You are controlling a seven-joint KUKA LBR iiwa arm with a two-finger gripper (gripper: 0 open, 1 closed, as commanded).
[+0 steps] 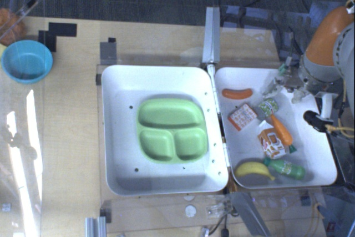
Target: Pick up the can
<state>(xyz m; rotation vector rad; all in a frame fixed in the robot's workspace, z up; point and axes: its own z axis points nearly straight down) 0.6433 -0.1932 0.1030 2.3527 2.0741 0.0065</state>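
Two white bins sit side by side on the wooden bench point(66, 136). The left bin point(119, 175) contains a green divided tray point(171, 129), lying flat at its centre. The right bin point(324, 166) contains the loose items. The can point(269, 106), small with a green and white label, lies in the upper middle of this bin, touching the top end of an orange carrot point(282, 130) and just right of a red and white carton point(242, 117). A sausage point(237, 94) lies near the bin's far left corner. An orange and white box point(272, 143) sits below the carton, and a banana point(254, 170) and a green bottle point(287, 169) lie along the near wall. The arm point(327, 36) enters from the right, with the gripper point(289, 85) over the bin's far right area, near the can but apart from it. Whether the gripper is open or closed cannot be determined; nothing is seen held. A blue bowl point(26, 61) stands at the bench's far left
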